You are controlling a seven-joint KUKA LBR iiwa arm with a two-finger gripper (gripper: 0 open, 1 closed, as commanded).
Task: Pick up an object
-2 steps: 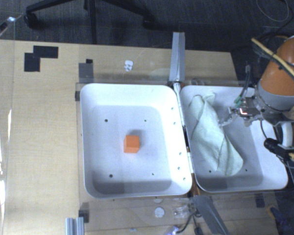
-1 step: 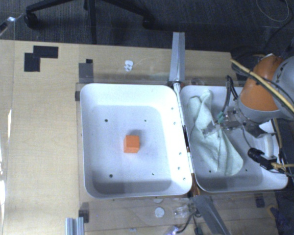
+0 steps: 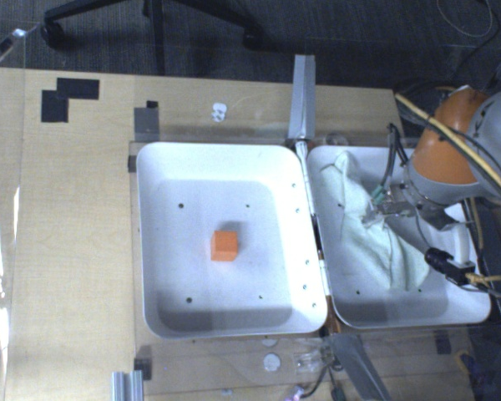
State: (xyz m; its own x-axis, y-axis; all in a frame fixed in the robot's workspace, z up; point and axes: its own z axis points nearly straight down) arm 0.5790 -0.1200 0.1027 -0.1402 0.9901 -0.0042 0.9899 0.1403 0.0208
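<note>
1. While the arm [image 3: 472, 144] reaches in from the right, its grey body and orange band sit over the far right corner of the right bin [image 3: 451, 312].
2. Down at the wrist, the end effector [image 3: 384, 209] hangs low over the right bin, right at the crumpled white cloth [image 3: 363, 228].
3. Whether that end effector is spread or pressed together, I cannot tell; the metal parts blur into the pale cloth beneath them.
4. Whether it touches the cloth is just as hard to call from this slanted view.
5. That cloth fills the left half of the right bin, bunched in folds from the far wall down toward the near wall.
6. Over in the left bin [image 3: 163, 224], a small orange cube [image 3: 225, 246] sits alone near the middle of the floor, well apart from the end effector.
7. Nothing touches the cube; it rests flat on the white floor.
8. Between the 2 bins runs a grey metal post [image 3: 303, 98], rising from the far side of the divide.
9. Both bins rest on the light wooden worktop [image 3: 67, 266], which carries black tape patches [image 3: 67, 97] at its far left.
10. Beyond the worktop, the black legs of a chair base [image 3: 154, 7] spread over dark carpet.
11. Cables [image 3: 451, 136] loop around the arm on the right side.
</note>
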